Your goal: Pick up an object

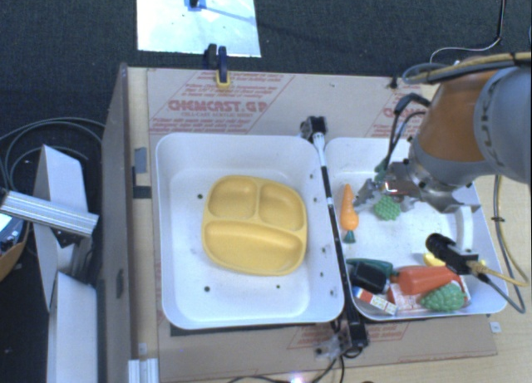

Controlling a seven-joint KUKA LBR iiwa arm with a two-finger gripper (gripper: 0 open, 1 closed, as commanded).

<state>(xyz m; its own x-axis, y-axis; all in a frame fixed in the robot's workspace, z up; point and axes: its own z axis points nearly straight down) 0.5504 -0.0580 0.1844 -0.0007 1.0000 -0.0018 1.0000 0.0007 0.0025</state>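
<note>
Right now the grey KUKA arm w/ the orange band reaches in over the right-hand shallow white plastic bin point(370, 153), and its end effector point(384, 192) sits low, just above a small bumpy green toy vegetable point(386, 207) near the bin's middle. Can't tell whether the end effector is wide or narrow; the wrist covers most of it, and nothing is visibly held.

Likely target, as I judge it, is that green piece. It's roundish, so no clear long axis or heading.

Alternative target: the orange toy carrot point(349, 209) lying beside the divider between the bins, long axis running roughly up-down in the view, narrow end toward the far wall, darker end toward the near side.

Risks, as a guess:
- green piece is small and knobbly, so it could squirt sideways or roll if closed on off-centre
- carrot lies close by, so a descent drifting left could nudge it
- the carrot hugs the wall, so it'd be an awkward approach

The yellow compartmented plastic tray point(254, 225) lies in the left-hand shallow white bin point(179, 232), well apart.
</note>
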